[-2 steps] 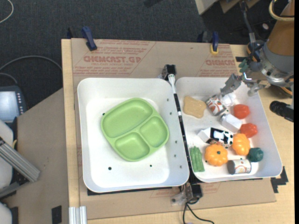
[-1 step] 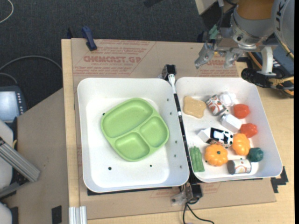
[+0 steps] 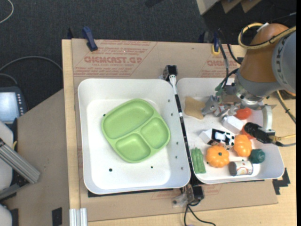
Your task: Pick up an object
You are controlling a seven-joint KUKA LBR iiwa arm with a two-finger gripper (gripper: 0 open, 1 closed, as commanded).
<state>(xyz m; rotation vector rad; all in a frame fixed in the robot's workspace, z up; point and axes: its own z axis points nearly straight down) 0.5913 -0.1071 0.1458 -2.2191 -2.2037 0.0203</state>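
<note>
A brown board covers the desk (image 3: 141,55), printed with faint red lettering along its far edge and held by a blue clamp (image 3: 89,38) at the far left corner. Dark carpet lies beyond it, with cables trailing across the floor. Two shallow white bins sit side by side. The left bin (image 3: 94,140) carries a green divided plate (image 3: 135,130) near its middle. The right bin (image 3: 275,166) is crowded: a tan block (image 3: 194,107) at its far left, a green strip (image 3: 198,160) along its near left wall, an orange pumpkin (image 3: 217,156), a second orange fruit (image 3: 242,146) just right of it, a black-and-white toy (image 3: 221,137) between them and farther back, a dark green piece (image 3: 257,155), and a small can (image 3: 241,168) lying on its side at the near edge.

The arm (image 3: 263,55) reaches in from the far right, its orange band bent over the right bin. The tool (image 3: 217,106) hangs low over the bin's far part, just right of the tan block. I cannot tell whether it is open or closed, and nothing visible sits gripped in it.
</note>
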